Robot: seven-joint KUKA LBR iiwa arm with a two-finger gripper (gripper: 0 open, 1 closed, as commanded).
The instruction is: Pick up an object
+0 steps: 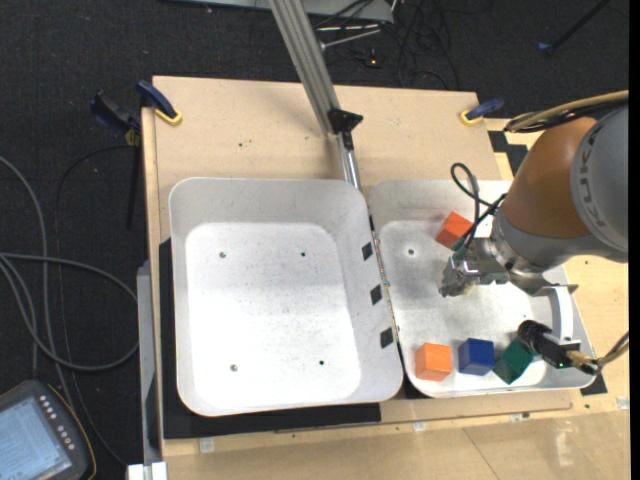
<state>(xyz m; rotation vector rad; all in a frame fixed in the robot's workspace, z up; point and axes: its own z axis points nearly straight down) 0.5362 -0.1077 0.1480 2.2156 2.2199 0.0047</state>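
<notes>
Pick not done. Gripper point(455, 280) low in right bin point(415, 230), finger state impossible to tell. Orange block point(454, 229) at its 12 o'clock, near, unheld; three more blocks toward 5 o'clock. Grasp, lift remain.

The floor of the left bin point(200, 268) lay bare across its whole width and offered open passage. In the right bin point(405, 343) the middle floor and the side nearest the divider were open. Along its near wall an orange cube point(433, 360), a blue cube point(477, 356) and a green block point(516, 362) stood close together in a row. Another orange block point(454, 230) sat toward the far side, just beside the gripper point(455, 280). The arm point(570, 193) overhung that bin's right side.
</notes>
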